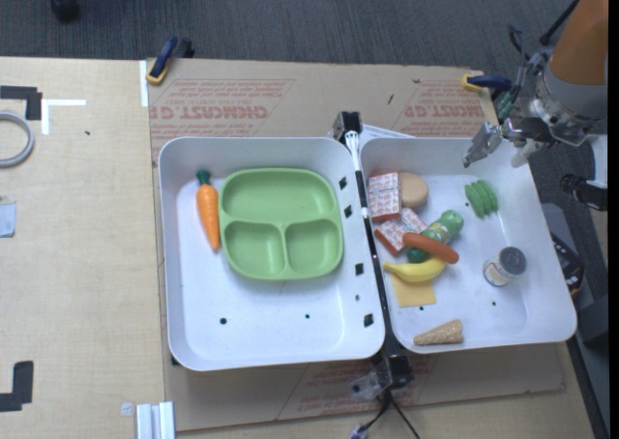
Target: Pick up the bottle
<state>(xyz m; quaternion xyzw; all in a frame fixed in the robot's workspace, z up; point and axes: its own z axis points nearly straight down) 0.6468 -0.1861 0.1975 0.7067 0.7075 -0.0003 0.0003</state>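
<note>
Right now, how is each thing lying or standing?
bottle: on its side, right bin, untouched
gripper: above right bin's far edge, holding nothing
carrot: flat, beside green plate
green plate: flat, left bin
banana: lying flat, right bin

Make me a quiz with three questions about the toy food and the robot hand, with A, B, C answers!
1. Where is the carrot?
A. Left bin, beside the green plate
B. Right bin
C. On the cardboard

2. How many sections has the green plate?
A. Two
B. Three
C. Five

3. Where is the hand?
A. Gripping the banana
B. Inside the left bin
C. At the right bin's far edge, holding nothing

Answers: A, the carrot lies left of the plate; B, one wide and two small sections; C, the hand touches no toy.
</note>
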